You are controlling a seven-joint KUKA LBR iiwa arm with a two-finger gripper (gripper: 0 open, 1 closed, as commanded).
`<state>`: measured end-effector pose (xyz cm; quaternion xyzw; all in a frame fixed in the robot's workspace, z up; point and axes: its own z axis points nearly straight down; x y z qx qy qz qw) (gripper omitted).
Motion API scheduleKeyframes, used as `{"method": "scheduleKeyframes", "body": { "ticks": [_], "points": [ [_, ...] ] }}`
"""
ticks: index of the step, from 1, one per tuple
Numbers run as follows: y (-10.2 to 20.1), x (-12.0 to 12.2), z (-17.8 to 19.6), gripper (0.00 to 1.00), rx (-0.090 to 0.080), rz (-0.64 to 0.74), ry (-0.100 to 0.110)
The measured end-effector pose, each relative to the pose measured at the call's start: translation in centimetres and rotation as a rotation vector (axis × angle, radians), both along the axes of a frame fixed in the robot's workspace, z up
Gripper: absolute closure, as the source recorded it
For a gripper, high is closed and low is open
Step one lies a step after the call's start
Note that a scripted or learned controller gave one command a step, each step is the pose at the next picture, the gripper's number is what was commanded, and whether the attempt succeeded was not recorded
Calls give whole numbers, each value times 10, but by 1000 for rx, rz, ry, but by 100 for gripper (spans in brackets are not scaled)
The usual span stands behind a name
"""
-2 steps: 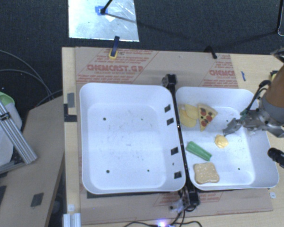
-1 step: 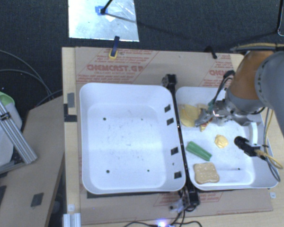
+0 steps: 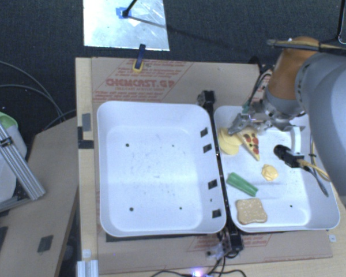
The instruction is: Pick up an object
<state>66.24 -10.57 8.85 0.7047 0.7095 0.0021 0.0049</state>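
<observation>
Camera view notes: we see the end effector (image 3: pixel 243 126) low over the right bin (image 3: pixel 326 215), above the pizza slice (image 3: pixel 252 143), apparently lining up; grip state unclear.

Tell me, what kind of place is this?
Probably a robot testing lab. A big grey robot arm reaches over two white bins on a bench, and the right bin holds toy food such as a pizza slice and toast.
</observation>
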Motion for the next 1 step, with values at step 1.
{"method": "scheduleKeyframes", "body": {
  "ticks": [1],
  "points": [
    [96, -64, 101, 0, 6, 2, 8]
  ]
}}
